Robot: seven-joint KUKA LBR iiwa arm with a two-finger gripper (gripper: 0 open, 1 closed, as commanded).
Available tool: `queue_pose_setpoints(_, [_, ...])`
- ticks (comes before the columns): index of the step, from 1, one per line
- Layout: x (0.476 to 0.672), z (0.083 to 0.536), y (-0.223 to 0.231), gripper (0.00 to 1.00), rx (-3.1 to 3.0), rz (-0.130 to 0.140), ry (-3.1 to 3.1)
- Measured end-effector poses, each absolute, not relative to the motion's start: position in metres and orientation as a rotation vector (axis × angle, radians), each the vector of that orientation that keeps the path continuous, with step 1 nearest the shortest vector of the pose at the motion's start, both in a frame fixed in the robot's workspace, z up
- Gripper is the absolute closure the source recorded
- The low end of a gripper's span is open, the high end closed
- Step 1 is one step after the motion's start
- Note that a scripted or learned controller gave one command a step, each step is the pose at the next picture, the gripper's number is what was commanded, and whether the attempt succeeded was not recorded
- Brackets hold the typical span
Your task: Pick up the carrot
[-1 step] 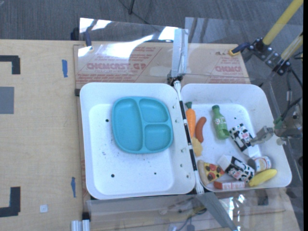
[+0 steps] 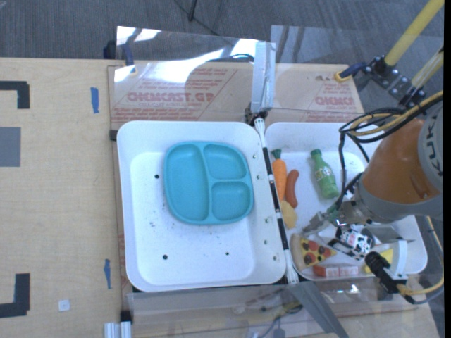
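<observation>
The carrot, orange with a green top, lies along the left wall of the right bin, its green end pointing to the back. My gripper hangs low over the front of the same bin, to the right of and nearer than the carrot, and apart from it. Its fingers stand open, with nothing between them. The arm's orange band and grey wrist cover the right part of this bin.
A red sausage lies right beside the carrot, with a yellow piece just below it. A green bottle lies further right. A pizza slice sits under the gripper. The left bin holds a teal divided plate.
</observation>
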State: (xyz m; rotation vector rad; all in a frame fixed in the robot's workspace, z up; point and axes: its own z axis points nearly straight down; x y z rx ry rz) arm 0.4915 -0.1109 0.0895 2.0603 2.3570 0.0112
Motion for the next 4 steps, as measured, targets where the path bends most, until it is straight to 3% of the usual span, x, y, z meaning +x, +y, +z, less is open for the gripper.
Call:
queue_pose_setpoints(1, [0.547, 0.173, -0.148, 0.00, 2.032, 0.001, 2.393])
queue_pose_setpoints(2, [0.510, 0.089, -0.103, 0.00, 1.832, 0.007, 2.538])
queue_pose_setpoints(3, [0.574, 0.089, -0.108, 0.00, 2.117, 0.005, 2.311])
queue_pose_setpoints(4, [0.548, 0.185, -0.087, 0.00, 1.710, 0.002, 2.630])
